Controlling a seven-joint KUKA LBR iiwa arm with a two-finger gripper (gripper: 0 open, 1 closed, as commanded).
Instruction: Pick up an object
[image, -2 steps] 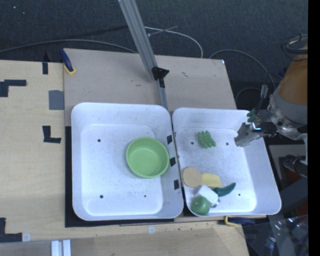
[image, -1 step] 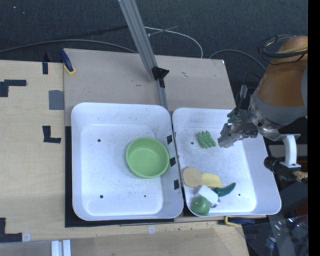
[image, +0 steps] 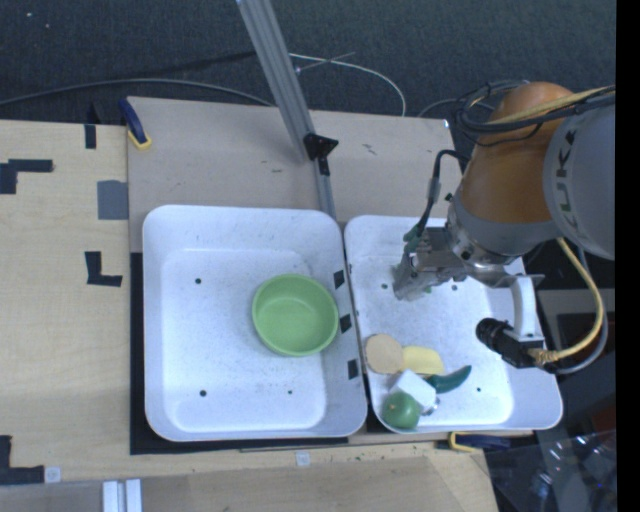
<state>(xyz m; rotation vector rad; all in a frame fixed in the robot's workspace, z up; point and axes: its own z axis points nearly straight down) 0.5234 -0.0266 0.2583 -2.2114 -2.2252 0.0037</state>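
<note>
Right up close, the orange arm (image: 510, 165) holds its gripper (image: 408, 285) over the right bin (image: 520, 400), and I cannot tell its state; the toy pile (image: 412, 372) lies toward the bin's near-left corner from it.

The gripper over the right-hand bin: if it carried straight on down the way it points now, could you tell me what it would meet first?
Probably bare floor of the right bin. The gripper points down over the bin's upper left area, and the tan disc, yellow piece and green ball lie nearer the front edge. Depth is hard to judge from this slanted view.
</note>
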